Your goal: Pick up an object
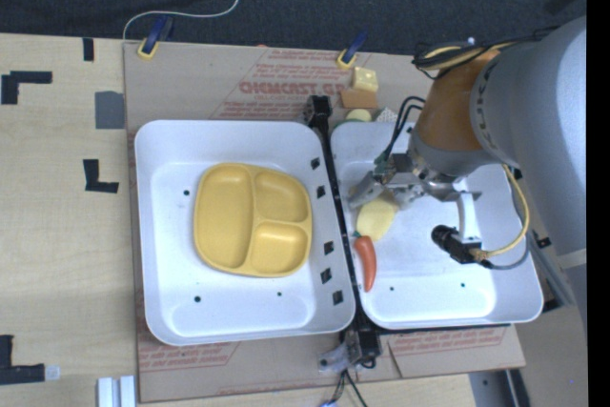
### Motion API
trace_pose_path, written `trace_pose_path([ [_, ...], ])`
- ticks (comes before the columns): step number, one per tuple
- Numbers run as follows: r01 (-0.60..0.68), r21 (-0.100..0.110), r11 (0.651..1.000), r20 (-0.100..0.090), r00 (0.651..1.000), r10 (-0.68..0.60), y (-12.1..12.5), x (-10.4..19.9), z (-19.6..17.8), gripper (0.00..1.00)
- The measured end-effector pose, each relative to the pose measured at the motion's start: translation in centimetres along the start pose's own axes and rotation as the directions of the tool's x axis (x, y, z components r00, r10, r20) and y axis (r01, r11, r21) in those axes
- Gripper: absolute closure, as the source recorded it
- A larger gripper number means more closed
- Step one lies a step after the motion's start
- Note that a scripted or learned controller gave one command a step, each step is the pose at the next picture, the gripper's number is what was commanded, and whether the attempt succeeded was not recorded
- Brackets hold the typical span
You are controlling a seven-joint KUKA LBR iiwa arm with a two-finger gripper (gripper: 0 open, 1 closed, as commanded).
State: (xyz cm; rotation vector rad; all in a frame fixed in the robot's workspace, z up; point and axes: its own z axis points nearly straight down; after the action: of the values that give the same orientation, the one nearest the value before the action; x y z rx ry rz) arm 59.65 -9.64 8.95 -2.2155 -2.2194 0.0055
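Grey arm point(534, 100) fills the right side, its tool point(386, 191) low in the right bin point(477, 300), just above a pale yellow fruit point(376, 220). Whether the tool is spread or pressed together I cannot tell. An orange carrot point(366, 262) lies just beside the fruit. Nothing looks lifted yet, so the pick seems barely begun. A yellow tray point(253, 219) sits in the left bin point(162, 205).
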Motion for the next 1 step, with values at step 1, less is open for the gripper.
trace_pose_path([
  [1, 0.0, -0.007, 1.0, -0.001, 1.0, 0.0, 2.64, -2.02, 0.39, 0.0],
])
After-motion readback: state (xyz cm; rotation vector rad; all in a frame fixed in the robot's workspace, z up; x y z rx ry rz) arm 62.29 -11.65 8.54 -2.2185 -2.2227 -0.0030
